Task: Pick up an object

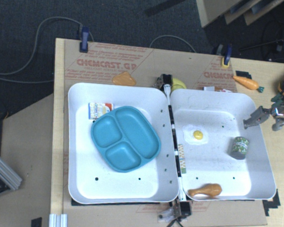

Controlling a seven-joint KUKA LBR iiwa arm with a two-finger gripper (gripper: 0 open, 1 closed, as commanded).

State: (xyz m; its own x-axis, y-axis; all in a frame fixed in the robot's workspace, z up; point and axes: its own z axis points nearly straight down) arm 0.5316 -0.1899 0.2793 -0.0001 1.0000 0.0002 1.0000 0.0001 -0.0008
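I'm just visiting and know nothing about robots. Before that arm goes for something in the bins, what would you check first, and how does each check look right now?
1. Things to pick are in the right bin: ok. A fried egg toy, a green can and an orange drumstick toy lie there.
2. Those three lie apart from each other: ok.
3. Gripper is holding nothing: cannot tell; it is too small and blurred.
4. Gripper is over the bin: ok, at the right bin's upper right rim.
5. Drumstick toy is easy to reach: not ok, it lies against the near wall.
6. Blue divided plate lies flat in the left bin: ok.
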